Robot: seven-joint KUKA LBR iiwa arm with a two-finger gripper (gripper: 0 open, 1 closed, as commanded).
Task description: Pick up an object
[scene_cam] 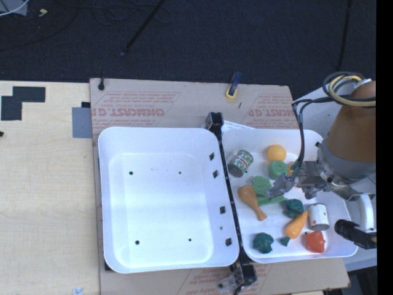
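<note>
**Toy foods in the right bin, claw among them**

Objects for picking lie in the right bin (pixel 331 254); the left bin (pixel 110 165) sits beside it on a cardboard sheet (pixel 159 106) over the tabletop (pixel 43 195). From left to right in the right bin: a small tin can (pixel 240 162) on its side near the divider; a tan drumstick (pixel 251 201) lying slantwise; a dark green leafy piece (pixel 264 242) near the front wall; a light green bumpy piece (pixel 261 184); a yellow ball (pixel 276 152) with a green round piece (pixel 279 169) just below it; a dark green vegetable (pixel 293 207); an orange carrot (pixel 296 225); a white cylinder (pixel 318 216); and a red piece (pixel 315 241). The claw (pixel 286 183) reaches in from the right, low over the middle of the bin, near the light green bumpy piece. Whether its fingers are spread or pressed together cannot be told.
</note>
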